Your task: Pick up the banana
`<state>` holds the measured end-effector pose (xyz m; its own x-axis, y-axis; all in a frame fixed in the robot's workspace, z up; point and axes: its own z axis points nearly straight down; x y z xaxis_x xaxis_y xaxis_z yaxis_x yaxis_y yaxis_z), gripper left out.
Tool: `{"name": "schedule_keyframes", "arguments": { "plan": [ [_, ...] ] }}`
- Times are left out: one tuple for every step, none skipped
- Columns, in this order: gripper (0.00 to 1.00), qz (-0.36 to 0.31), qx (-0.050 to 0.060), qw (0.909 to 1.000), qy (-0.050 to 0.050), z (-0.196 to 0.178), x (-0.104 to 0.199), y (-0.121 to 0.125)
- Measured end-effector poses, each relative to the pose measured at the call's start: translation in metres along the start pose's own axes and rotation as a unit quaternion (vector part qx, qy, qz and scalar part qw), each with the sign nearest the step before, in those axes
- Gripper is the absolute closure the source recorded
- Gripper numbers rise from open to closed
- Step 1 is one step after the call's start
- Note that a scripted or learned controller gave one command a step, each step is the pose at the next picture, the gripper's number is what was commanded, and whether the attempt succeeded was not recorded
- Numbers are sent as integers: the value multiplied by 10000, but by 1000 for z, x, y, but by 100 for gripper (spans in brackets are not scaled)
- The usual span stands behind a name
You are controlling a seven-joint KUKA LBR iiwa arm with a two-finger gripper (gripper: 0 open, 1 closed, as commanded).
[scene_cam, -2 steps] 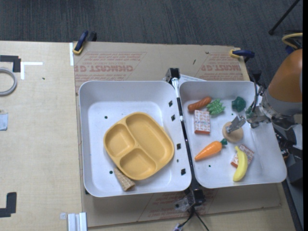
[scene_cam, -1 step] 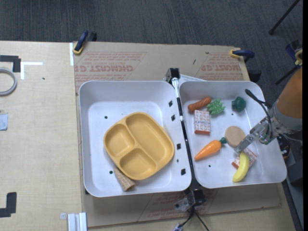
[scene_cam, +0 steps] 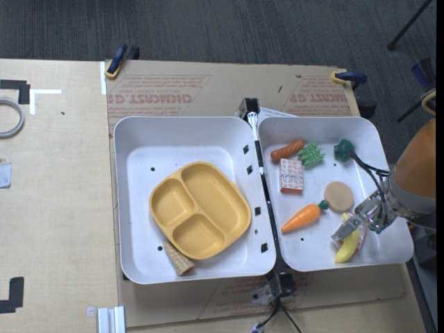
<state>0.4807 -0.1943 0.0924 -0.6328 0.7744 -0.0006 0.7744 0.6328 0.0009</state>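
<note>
The banana is small and yellow and lies on the floor of the right bin, near its front right corner. My gripper reaches in from the right at a slant and sits right over the banana's upper end, its metal tip overlapping the fruit. The banana's lower half shows below the tip and rests on the bin floor.
Also in the right bin are a carrot, a tan round disc, a red-and-white wafer block, a sausage and two green vegetables. The left bin holds a yellow divided plate and a brown cracker.
</note>
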Motion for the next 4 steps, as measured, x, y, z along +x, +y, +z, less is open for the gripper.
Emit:
{"name": "schedule_keyframes", "arguments": {
  "plan": [
    [100, 8, -14, 10000, -22, -11, -1, 1],
    [100, -1589, -13, 9873, -26, -13, 6, 13],
    [100, -1666, -6, 9860, -11, -52, 38, 39],
    [0, -1664, -6, 9861, -12, -52, 38, 39]
  ]
}}
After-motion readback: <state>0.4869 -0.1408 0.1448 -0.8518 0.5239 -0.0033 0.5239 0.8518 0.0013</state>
